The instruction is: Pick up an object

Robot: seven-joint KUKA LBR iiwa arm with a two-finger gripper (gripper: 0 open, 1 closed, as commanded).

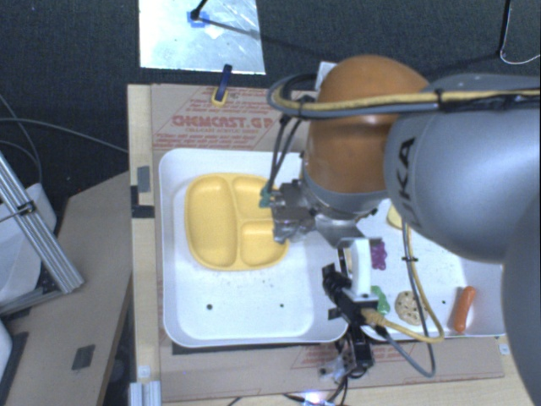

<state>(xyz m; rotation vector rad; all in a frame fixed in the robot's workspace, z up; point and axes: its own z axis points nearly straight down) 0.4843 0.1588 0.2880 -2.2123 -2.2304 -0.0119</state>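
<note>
Yellow divided plate (221,222) in left bin (182,311), one carrot (461,309), one cookie (407,308), pincer (283,218) grip unclear.

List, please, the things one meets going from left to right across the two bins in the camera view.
Yellow divided tray → gripper → purple item → cookie → orange carrot-like piece.

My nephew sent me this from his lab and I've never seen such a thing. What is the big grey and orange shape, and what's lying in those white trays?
That shape is a robot arm, photographed from a camera fixed above the bench. It reaches in from the right over two shallow white bins. The left bin holds a yellow plastic divided plate. The right bin holds a small purple toy, a speckled cookie-like disc and an orange carrot-shaped toy. Its gripper sits at the plate's right edge, but whether it holds anything is unclear.
</note>
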